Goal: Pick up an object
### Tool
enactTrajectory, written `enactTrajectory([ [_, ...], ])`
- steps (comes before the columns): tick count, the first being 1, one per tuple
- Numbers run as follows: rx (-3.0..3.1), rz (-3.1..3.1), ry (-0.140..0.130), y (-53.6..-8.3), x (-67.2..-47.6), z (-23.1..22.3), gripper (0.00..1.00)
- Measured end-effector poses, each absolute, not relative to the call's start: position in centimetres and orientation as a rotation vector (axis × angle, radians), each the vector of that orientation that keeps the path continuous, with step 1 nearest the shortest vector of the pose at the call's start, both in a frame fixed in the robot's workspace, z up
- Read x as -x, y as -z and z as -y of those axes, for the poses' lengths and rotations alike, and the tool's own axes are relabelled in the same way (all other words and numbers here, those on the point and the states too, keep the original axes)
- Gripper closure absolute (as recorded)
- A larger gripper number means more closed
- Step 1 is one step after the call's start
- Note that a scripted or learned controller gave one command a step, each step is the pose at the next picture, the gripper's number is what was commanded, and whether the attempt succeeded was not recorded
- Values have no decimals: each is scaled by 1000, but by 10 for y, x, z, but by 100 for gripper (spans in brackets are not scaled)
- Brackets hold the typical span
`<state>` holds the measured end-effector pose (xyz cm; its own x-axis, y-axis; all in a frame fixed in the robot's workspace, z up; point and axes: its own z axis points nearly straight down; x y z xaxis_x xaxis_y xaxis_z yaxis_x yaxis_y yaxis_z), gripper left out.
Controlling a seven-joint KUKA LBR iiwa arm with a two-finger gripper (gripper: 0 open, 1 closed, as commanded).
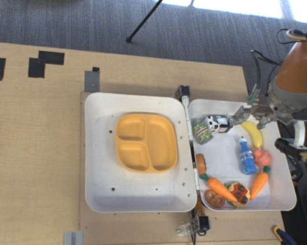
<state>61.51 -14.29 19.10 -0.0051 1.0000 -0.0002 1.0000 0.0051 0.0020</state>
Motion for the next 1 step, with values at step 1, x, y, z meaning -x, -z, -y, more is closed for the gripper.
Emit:
enactTrajectory([
  [1,-1905,-2492,-3,-86,-609,166,0],
])
